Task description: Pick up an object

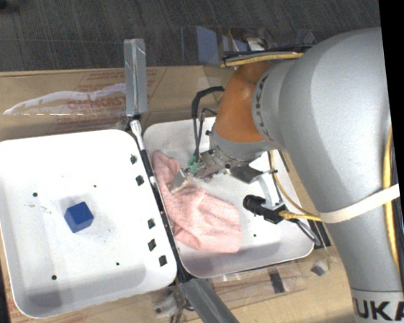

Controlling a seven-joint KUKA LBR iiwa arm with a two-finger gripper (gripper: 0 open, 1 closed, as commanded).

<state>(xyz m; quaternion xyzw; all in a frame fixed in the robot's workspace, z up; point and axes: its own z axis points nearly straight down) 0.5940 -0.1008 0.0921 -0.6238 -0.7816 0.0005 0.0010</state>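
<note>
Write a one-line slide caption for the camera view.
KUKA arm's end effector reaches onto a pink cloth in the right bin; a blue cube sits in the left bin.

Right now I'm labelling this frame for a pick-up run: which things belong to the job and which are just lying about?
In the job:
- pink cloth in the right bin
- blue cube in the left bin
- tool, down at the cloth's upper part

Lying about:
- cardboard sheet behind the bins
</note>
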